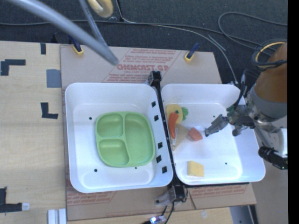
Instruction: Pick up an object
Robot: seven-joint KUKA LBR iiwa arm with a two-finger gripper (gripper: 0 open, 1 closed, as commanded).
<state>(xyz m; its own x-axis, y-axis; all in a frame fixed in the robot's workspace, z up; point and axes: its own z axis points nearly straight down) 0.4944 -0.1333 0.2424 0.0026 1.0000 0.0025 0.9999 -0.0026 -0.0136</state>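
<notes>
The left bin (77, 125) held a green divided plate (125, 139), lying flat near its middle and well apart from anything the arm could reach at that moment. Just past the black divider between the bins, against the left wall of the right bin (243, 171), lay a small cluster: a yellow and green toy piece (175, 110) with an orange carrot-like piece (173, 123) lying over or against it, its long axis running roughly up and down the view, parallel to the divider. Which of the two rested on the other could not be told.

Further right, on the open floor of the same bin, sat a small reddish chunk (195, 134), and below it, nearer the front wall, a yellow block (196, 169) lay by itself.

The pincer (212, 127) hovered just to the right of the reddish chunk and a little above it in the view, pointing leftward at it from the arm's side. Whether its fingers stood apart or together could not be made out; nothing showed between them. The reddish chunk looked the nearest candidate, lying directly left of the tip, so the coming move seemed to need only a short leftward and downward travel. The yellow block lay farther off, towards the front, and the carrot cluster farther left against the wall, where a clean grasp looked harder.
</notes>
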